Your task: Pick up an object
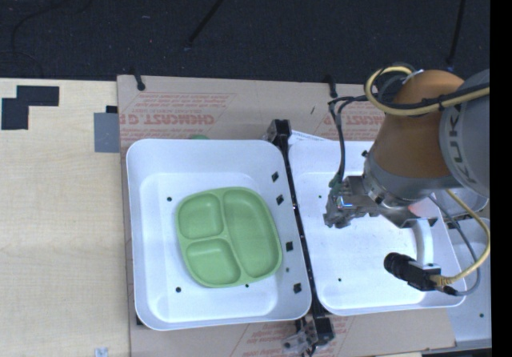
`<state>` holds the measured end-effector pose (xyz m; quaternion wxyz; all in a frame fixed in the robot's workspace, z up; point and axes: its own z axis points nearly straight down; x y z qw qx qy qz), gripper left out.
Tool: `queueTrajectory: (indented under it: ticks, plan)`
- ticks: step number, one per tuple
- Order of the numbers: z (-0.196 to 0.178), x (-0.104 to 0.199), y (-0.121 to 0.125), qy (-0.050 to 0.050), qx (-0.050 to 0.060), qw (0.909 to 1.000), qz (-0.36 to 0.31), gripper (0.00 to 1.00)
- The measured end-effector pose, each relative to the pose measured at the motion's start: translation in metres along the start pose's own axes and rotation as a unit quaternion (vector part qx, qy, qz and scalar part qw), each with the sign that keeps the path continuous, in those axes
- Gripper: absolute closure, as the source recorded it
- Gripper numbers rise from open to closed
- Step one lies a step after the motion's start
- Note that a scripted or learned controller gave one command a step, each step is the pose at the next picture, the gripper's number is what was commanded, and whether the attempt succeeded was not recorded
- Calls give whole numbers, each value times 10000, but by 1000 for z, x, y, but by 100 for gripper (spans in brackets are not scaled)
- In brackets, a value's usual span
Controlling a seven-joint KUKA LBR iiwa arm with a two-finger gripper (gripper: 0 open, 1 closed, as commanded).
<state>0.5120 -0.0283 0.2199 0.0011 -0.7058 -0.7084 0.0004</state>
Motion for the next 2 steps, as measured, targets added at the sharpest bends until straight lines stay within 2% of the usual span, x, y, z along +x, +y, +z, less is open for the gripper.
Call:
queueTrajectory:
  ticks: [1, 2]
  plan:
    - [6, 51, 5, 4, 10, 10000, -3, 100]
    - [-3, 103, -8, 5, 6, 10000, -6, 100]
